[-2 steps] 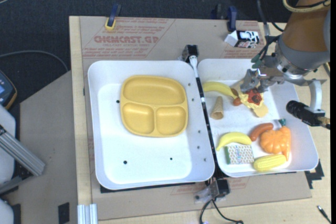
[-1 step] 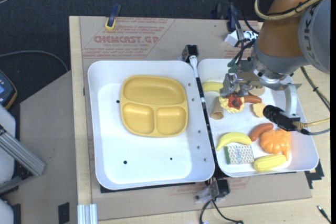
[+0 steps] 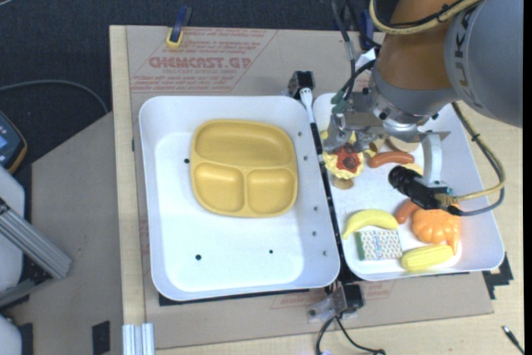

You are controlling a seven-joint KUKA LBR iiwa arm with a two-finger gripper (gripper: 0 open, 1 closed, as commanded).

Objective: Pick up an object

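My gripper point(image 3: 347, 144) hangs low over the left part of the right bin point(image 3: 480, 179), right above a small yellow and red toy point(image 3: 344, 163) near the bin's left wall. Whether that toy is between the fingers is hidden by the gripper body. A red sausage point(image 3: 391, 159) lies just right of the gripper. Toward the front of the bin lie a yellow banana point(image 3: 371, 219), a white speckled packet point(image 3: 380, 244), a yellow corn cob point(image 3: 427, 257) and an orange pumpkin point(image 3: 435, 226).
The left bin point(image 3: 166, 245) holds a yellow divided plate point(image 3: 244, 166) toward its back. A raised divider point(image 3: 322, 187) runs between the two bins. The arm's bulky wrist covers the back of the right bin.
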